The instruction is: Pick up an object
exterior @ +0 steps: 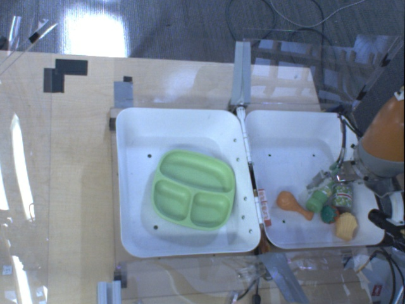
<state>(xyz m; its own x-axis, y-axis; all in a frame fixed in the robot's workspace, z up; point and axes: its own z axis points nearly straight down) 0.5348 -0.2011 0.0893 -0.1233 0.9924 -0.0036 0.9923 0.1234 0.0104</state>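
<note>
One smooth three-compartment green tray (193, 189)

Grey arm (386, 138) enters from right, tool (329, 183) lowered.

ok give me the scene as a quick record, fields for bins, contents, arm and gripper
left bin: holds a green divided tray, lying flat
right bin: orange pear-shaped toy, green items, yellow item, clustered at the lower right
arm: reaches in from the right, over the right bin's edge
gripper: low over the cluster, finger state unclear
held object: none visibly between the fingers
</note>
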